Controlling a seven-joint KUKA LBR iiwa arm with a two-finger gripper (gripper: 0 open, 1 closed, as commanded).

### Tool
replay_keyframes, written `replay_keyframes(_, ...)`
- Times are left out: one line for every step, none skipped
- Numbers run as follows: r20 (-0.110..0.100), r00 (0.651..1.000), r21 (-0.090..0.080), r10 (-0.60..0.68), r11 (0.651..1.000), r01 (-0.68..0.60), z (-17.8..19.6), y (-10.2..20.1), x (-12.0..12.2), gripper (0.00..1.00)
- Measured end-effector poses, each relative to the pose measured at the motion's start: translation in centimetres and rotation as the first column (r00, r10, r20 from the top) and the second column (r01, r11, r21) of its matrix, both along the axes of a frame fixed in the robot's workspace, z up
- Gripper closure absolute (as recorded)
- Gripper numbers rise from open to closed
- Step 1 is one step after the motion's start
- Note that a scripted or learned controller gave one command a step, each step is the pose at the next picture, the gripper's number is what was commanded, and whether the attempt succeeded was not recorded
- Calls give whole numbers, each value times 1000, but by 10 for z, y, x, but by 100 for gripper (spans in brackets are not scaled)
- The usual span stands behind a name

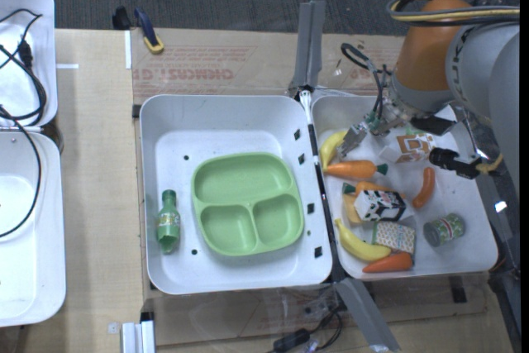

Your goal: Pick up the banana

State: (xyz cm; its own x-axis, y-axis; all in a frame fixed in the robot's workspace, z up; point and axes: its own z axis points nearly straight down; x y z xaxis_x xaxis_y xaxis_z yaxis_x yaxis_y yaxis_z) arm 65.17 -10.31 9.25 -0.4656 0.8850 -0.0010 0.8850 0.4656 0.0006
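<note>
Gripper (357,136) low over right bin's (486,215) top-left corner, fingers parted, nothing between them | banana (331,147) just beside its tip, against the divider wall | second banana (357,240) near front, beside carrot (388,263)

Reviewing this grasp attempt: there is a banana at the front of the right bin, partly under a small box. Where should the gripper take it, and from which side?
Probably at the banana's bare left half, coming straight down, fingers closing across its narrow width. That end curves up free toward the bin wall, while the box and carrot crowd the right end.
</note>
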Motion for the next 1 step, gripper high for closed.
replay_keyframes(2,992,-1,122,992,-122,100,44,8,0)
